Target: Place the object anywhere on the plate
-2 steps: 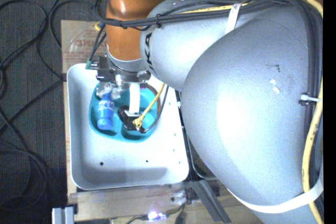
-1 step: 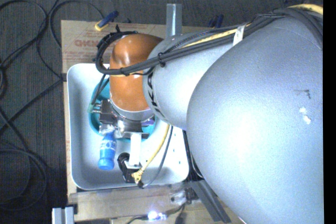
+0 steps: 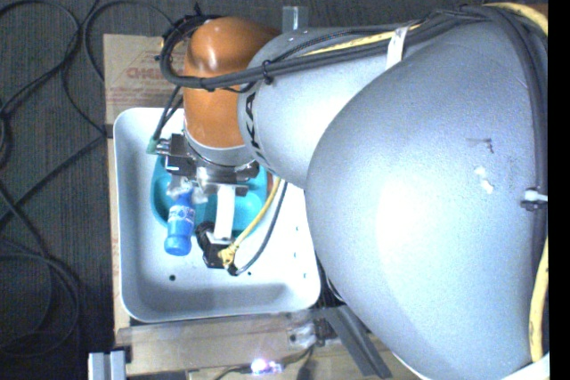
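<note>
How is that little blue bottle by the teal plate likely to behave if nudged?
The blue bottle looks round-bodied and seems to lie on its side, so it would probably roll. It is small and likely plastic, so probably light and stiff. It overlaps the rim of the teal plate, so a push might slide it off.

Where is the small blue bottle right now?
In the camera view, the blue bottle is in the left part of the white bin, at the lower edge of the teal plate.
</note>
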{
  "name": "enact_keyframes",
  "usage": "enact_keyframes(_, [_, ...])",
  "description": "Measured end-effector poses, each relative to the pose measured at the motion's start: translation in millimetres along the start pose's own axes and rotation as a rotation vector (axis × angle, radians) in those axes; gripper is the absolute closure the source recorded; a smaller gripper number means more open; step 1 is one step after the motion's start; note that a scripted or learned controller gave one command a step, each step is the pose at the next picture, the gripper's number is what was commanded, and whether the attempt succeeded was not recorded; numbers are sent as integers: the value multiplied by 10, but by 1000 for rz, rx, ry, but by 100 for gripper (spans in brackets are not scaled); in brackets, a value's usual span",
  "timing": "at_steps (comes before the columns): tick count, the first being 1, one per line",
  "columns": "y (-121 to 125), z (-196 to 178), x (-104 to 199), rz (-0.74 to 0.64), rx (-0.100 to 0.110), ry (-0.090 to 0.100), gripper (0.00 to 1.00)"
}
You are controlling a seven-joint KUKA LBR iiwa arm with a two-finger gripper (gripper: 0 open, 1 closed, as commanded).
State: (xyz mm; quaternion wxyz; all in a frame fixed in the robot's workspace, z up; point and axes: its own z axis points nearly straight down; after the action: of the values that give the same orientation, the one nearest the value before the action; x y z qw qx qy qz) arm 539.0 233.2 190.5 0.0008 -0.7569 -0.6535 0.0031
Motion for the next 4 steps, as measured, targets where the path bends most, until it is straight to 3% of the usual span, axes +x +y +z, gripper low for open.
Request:
enact_keyframes(1, [-364, -219, -667, 108, 1, 0, 100])
enact_keyframes(2, [-309, -193, -37, 80, 1, 0, 100])
enact_keyframes(3, [225, -1098, -396, 119, -3, -2, 100])
enact_keyframes(4, [-176, -865, -270, 172, -2, -3, 100])
